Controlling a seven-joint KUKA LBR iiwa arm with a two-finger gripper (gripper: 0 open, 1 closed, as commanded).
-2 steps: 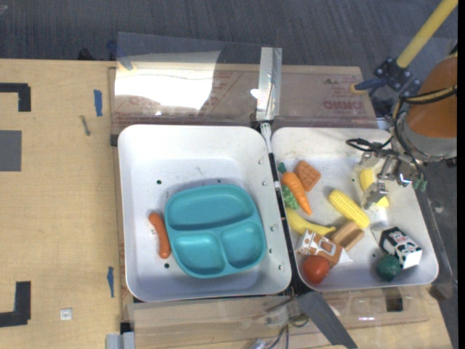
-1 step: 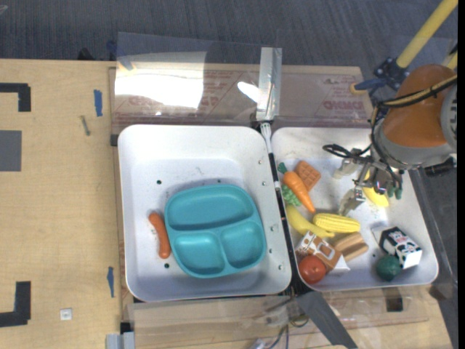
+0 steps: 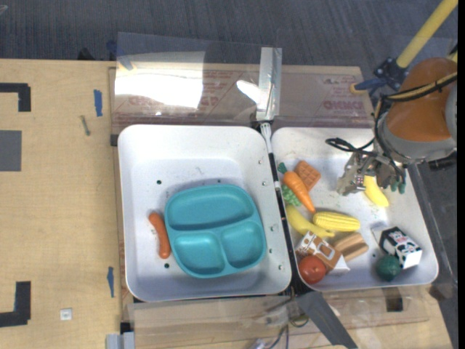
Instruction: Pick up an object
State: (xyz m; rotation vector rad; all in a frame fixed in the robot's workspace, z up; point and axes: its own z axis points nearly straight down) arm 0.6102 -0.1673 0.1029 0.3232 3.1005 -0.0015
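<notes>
The jaws [image 3: 372, 184] hang over the right bin [image 3: 421, 227], closed on a small yellow toy [image 3: 375, 192]. A blue tray [image 3: 215, 229] sits in the left bin [image 3: 145, 151].

You have two white bins [image 3: 138, 151]: at nine o'clock, one tray [image 3: 214, 229] and one sausage [image 3: 160, 234]; at three o'clock, one carrot [image 3: 298, 189], one tomato [image 3: 313, 268], one corn cob [image 3: 336, 221].

Robot lab: taped plywood bench [image 3: 51, 195], white bins [image 3: 138, 151], toy food [image 3: 336, 220].
</notes>
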